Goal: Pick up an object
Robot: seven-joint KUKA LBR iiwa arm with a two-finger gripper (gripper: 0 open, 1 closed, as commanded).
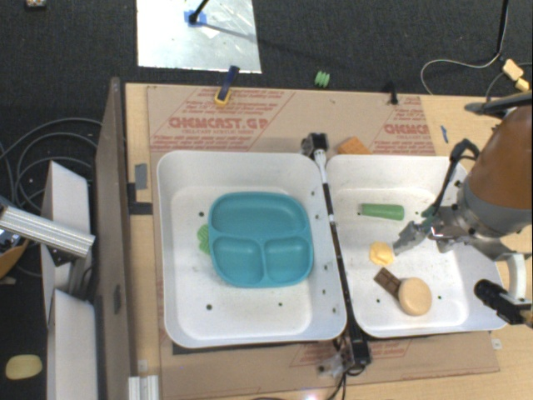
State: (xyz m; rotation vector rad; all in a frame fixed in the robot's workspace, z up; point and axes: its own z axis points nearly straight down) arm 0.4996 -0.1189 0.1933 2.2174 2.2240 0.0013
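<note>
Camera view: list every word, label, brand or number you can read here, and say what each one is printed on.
"CHEMCAST GP": red print on the brown protective sheet under the bins, behind the left bin.
The same red print repeats on the sheet behind the right bin, reading partly as "CHEMC..."; the rest is cut off by the arm.
Smaller red lines around both logos are too small to read.
No text is readable on the teal plate or the other objects.
</note>
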